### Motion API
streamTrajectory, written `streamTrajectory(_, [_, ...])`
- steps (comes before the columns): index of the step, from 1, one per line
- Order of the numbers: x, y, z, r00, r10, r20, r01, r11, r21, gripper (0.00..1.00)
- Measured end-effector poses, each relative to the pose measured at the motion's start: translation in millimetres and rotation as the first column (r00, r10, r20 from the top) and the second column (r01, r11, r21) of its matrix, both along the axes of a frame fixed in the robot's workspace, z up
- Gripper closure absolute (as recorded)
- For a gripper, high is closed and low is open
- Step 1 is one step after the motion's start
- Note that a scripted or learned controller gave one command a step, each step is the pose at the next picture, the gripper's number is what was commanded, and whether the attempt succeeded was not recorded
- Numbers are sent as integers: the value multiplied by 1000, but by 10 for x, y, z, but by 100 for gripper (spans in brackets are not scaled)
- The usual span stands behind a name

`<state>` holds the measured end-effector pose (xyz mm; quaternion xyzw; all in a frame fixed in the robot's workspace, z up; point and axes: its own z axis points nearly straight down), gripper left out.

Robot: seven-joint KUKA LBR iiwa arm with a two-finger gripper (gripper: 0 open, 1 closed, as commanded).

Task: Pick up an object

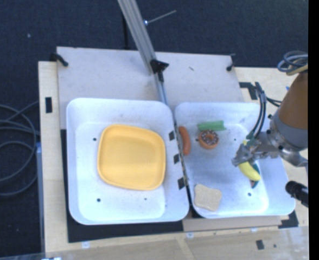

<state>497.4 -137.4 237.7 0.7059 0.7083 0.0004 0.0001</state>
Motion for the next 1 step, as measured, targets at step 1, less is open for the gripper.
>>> streamTrajectory(1, [88,515,100,1000,1,1,-1,1000,0,100])
